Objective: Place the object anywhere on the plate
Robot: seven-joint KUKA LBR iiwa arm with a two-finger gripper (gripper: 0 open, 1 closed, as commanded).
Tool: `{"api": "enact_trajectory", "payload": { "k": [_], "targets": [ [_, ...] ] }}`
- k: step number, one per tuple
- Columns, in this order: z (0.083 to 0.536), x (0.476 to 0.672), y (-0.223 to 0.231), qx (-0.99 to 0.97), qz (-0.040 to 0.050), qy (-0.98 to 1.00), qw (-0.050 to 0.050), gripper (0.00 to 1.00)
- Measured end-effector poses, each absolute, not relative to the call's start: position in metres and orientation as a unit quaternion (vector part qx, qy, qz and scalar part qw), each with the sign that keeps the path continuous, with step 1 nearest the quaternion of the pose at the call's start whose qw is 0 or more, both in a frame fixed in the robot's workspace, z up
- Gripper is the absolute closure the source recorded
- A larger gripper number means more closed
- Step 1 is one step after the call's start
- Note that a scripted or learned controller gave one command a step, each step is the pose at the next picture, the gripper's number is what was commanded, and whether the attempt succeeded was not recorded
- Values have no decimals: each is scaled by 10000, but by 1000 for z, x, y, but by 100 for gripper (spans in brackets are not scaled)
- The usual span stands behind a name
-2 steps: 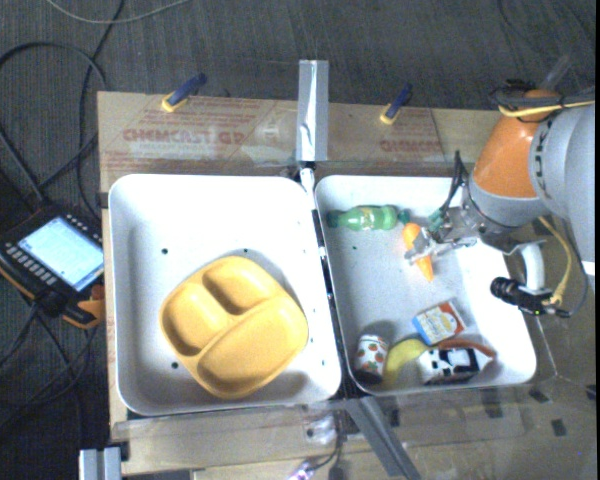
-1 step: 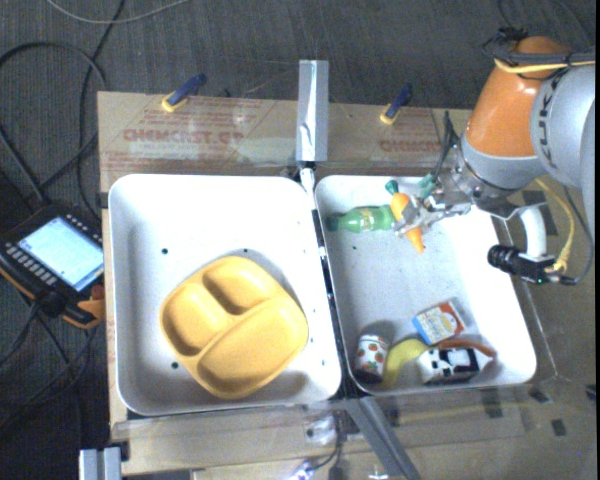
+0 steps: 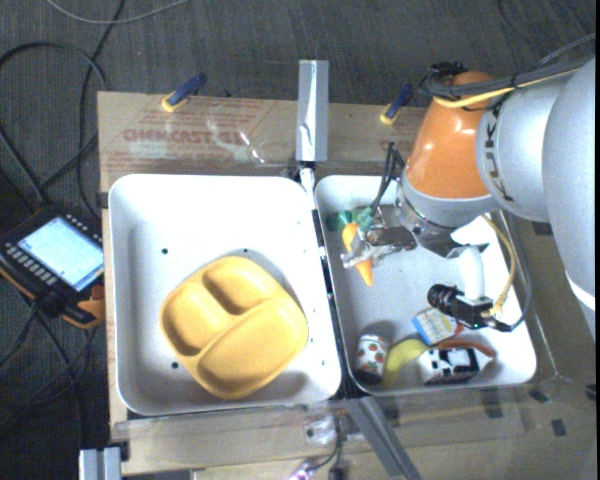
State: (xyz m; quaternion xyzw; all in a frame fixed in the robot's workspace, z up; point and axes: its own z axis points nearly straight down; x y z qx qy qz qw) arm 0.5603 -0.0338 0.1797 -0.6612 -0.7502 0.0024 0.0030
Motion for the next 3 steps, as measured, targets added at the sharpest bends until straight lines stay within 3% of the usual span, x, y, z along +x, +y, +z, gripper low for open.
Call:
{"api": "enact_trajectory", "payload": {
  "k": [1,2,3],
  "targets": [
    [180,521,62,-6575,32,-7534,29,100],
    [180,485,100,-6506,44,-7594,30,100],
    [180,485,101,-6505,42,-7595,33,0]
  ]
}}
